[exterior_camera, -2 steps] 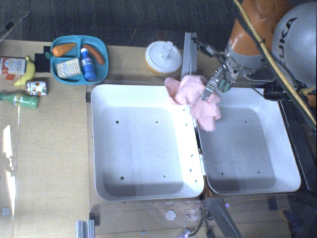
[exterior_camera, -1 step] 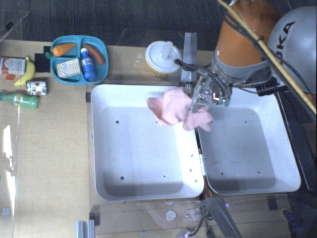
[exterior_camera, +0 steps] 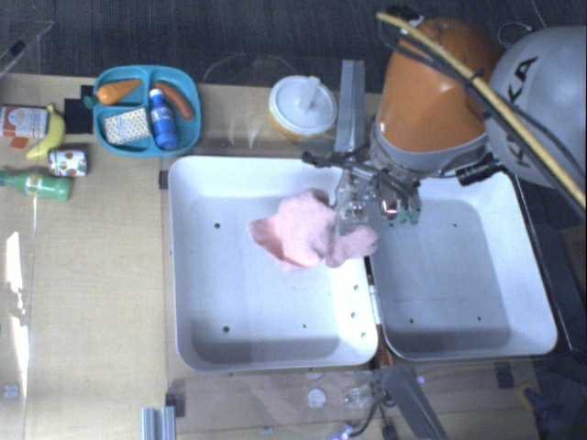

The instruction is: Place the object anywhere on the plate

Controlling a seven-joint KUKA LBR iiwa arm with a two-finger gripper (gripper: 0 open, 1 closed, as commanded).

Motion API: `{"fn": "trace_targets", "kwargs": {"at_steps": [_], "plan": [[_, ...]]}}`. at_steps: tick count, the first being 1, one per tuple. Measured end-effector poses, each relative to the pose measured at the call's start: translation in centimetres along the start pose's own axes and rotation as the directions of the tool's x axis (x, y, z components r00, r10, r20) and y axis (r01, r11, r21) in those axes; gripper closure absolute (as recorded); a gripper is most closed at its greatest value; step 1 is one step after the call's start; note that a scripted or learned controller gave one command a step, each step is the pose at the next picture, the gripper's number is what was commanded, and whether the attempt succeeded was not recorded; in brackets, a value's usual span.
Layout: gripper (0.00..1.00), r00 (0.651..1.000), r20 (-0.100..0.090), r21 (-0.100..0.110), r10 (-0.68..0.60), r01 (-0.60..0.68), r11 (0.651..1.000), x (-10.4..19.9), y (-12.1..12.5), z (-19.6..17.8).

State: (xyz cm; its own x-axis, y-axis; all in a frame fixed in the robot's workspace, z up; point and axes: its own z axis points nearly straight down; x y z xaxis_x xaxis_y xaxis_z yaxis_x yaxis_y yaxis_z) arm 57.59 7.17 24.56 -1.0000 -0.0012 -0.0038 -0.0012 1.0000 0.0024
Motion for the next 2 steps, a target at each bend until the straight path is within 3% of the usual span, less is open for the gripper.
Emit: {"fn": "trace_targets", "kwargs": {"at_steps": [1, 2], "plan": [[1.00, 1.000, -0.001, 0.000, -0.001, 0.001, 1.000, 3.24, 3.80, 1.04], [0.00, 1.000, 0.000, 0.000, 0.000, 0.000, 1.000, 3.21, 3.78, 1.00]]}}
